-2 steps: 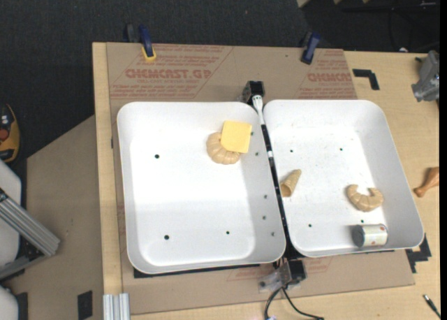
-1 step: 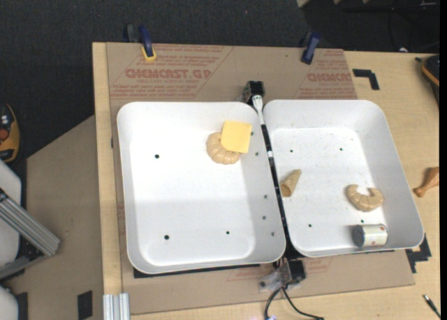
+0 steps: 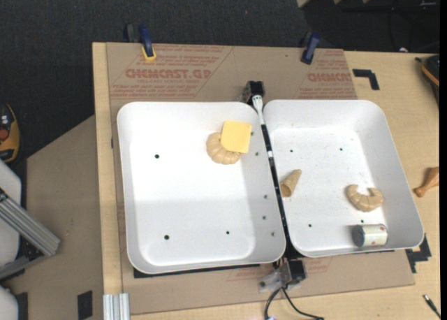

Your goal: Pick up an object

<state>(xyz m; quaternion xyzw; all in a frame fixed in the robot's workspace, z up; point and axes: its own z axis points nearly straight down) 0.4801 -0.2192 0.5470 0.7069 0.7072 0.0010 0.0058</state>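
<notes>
Two white bins side by side on the desk (image 3: 105,172), which has a brown sheet on top w/ red print along the far edge.

Left bin (image 3: 140,193): a tan croissant-shaped piece (image 3: 219,152) near the far right part. A flat yellow square (image 3: 237,136) lies on it, tilted, covering its upper right. Rest of the floor is bare white w/ a few small dark holes.

Right bin (image 3: 394,158): three items, all in the near half.
- Tan cone (image 3: 290,182), close to the left wall, tip pointing toward the near edge.
- 2nd tan croissant (image 3: 365,198), right of center, well apart from the cone.
- Short cylinder (image 3: 370,235), grey end + white body, lying on its side at the near wall, just below the croissant, not touching it.

Bins meet along a dark seam; black clip (image 3: 254,91) at its far end, another fitting w/ cables (image 3: 288,275) at the near end.

Two blue clamps (image 3: 147,40) (image 3: 310,47) on the desk's far edge. Small brown object (image 3: 426,185) on the desk just right of the right bin; can't tell what it is.

Gripper open or closed: can't tell. Every item lies loose in its bin.
</notes>
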